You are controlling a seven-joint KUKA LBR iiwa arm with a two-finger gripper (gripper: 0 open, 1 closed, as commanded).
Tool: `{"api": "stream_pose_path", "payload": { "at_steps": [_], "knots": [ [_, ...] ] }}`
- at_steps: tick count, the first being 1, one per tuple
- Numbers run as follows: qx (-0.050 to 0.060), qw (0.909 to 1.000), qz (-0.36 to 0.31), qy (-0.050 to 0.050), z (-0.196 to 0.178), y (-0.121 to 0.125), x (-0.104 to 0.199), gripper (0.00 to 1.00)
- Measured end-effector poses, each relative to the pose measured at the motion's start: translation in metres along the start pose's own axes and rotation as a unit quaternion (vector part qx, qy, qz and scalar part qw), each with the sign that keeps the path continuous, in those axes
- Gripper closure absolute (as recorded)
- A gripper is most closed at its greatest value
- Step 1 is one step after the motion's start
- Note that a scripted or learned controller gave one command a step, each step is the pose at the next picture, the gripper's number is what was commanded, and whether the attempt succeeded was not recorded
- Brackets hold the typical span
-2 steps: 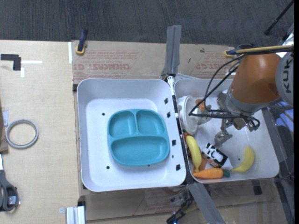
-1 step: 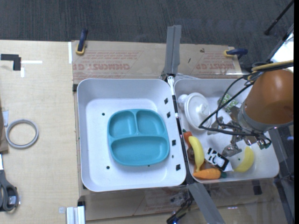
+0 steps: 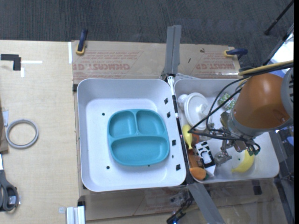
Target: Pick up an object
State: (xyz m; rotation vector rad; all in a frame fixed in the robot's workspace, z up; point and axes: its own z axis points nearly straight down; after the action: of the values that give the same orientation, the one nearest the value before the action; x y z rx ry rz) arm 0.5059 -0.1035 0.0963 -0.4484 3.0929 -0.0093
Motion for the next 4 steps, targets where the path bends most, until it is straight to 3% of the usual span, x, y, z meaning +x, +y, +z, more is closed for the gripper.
{"api": "stream_pose_path", "payload": {
  "at_steps": [1,2,3,4],
  "knots": [
    [-0.004,0.9994,-0.034,0.005,-0.018,-0.078,0.006,0.00],
    [-0.003,1.0000,0.001,0.001,0.001,0.007,0.008,0.00],
    [-0.004,0.9999,-0.012,0.006,0.004,-0.061,0.022,0.00],
    [-0.005,0.9968,-0.080,0.005,0.005,-0.023,-0.049,0.00]
  ]
}}
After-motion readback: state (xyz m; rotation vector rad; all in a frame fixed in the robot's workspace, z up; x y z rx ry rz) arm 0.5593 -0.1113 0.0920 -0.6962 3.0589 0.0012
